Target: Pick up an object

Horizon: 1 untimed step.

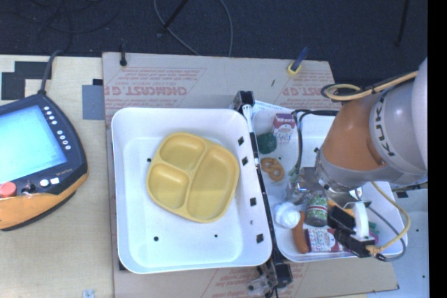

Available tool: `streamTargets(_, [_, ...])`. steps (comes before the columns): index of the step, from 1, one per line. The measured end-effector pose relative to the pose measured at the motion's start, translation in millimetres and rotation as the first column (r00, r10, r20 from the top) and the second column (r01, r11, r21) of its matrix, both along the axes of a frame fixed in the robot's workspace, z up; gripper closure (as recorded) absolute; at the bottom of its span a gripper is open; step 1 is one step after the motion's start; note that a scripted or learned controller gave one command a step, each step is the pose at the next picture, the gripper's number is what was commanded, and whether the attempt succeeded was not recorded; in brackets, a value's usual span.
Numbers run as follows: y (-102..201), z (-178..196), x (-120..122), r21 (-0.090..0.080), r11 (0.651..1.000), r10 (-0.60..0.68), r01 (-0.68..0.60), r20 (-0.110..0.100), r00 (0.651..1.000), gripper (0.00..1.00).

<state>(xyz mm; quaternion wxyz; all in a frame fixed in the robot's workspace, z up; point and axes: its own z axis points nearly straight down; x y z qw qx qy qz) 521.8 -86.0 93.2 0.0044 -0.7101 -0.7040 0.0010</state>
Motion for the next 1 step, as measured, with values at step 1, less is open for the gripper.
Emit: streamTargets(1, [-3.6, 25.9, 35.2, -0.004, 1.000, 0.007, -0.007, 0.000, 1.000, 1.00])
